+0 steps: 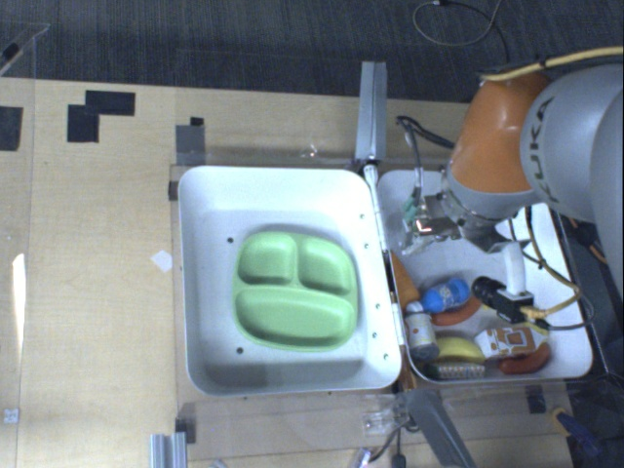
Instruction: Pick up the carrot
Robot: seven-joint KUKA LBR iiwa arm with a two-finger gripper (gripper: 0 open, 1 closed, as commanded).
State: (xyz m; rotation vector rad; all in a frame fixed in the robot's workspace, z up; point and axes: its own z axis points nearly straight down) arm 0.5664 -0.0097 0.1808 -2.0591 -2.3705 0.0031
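Here my gripper (421,224) hangs above the slim orange carrot (402,279); whether it's spread, I cannot tell.

Matt green plastic tray (295,292), pale wood bench (88,261)

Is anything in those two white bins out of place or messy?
Mostly tidy. The green plate lies flat in the left bin. The right bin is cluttered: toys heaped along its near edge, and the carrot wedged against the dividing wall.
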